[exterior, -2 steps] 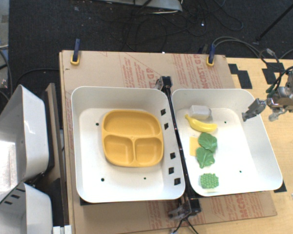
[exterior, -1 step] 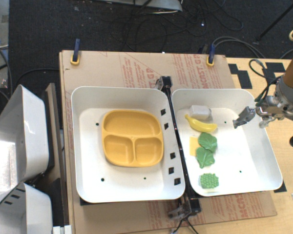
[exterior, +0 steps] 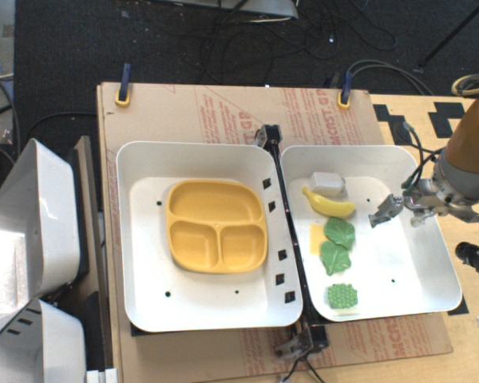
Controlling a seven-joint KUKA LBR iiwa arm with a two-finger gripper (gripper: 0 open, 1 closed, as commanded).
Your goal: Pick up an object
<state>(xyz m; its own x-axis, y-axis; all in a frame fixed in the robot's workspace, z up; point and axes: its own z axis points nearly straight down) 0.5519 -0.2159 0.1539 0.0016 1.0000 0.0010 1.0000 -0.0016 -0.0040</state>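
Robotics lab: my worktop (exterior: pixel 223 110) is a clamped cardboard sheet holding two white bins (exterior: pixel 140 238), loose cables (exterior: pixel 247 42) trail over dark carpet (exterior: pixel 56 46), fiducial markers (exterior: pixel 447 118) at the edge.

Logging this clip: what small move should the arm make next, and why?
Probably move left and lower toward the banana. The gripper sits over the right bin apart from every item, holding nothing, and the banana is the nearest piece, beside the grey block and above the green leaf.
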